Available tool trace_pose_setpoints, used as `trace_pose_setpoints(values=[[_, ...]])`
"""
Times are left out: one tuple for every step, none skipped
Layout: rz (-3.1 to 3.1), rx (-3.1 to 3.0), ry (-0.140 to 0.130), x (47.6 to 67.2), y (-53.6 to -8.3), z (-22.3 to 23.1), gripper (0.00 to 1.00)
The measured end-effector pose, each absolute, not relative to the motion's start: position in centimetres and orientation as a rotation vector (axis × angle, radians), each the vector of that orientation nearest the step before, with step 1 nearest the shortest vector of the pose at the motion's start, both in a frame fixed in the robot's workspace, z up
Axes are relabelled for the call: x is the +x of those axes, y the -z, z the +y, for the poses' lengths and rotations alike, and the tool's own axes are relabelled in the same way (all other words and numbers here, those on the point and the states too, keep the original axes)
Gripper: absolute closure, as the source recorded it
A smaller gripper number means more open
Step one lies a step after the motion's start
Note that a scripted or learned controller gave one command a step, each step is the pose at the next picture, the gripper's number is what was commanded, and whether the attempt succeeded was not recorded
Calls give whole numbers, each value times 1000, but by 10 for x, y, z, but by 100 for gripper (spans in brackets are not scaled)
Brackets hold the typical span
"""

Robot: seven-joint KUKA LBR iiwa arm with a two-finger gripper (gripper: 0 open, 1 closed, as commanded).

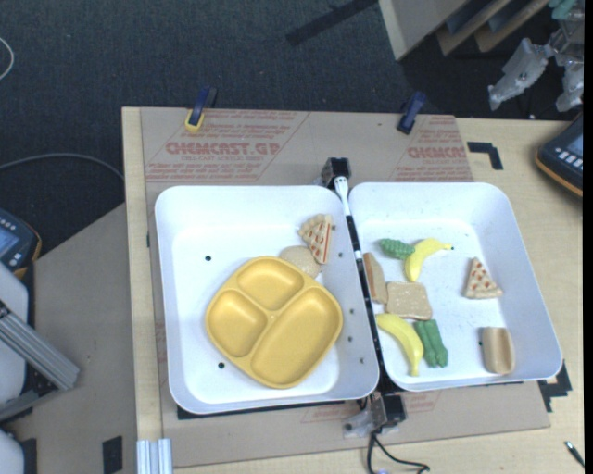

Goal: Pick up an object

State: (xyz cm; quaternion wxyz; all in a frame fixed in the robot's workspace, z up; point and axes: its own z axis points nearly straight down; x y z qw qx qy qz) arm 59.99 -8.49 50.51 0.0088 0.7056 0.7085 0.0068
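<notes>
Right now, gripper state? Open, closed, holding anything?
Gripper: cannot be told from the camera view; nothing here shows it holding a thing. The two bananas lie in the right bin.

A tan cardboard-covered desk (278, 148) fills the middle of the frame; dark blue-grey carpet floor (111, 56) lies across the upper left; pale wooden furniture (445, 23) stands at the upper right; light is even.
</notes>
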Motion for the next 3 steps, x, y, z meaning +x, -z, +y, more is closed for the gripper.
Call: trace_pose_setpoints(values=[[2237,2218,8,577,-407,8,0],[2223,2205,-25,549,-545,58,0],[2221,2216,-5,550,-546,55,100]])
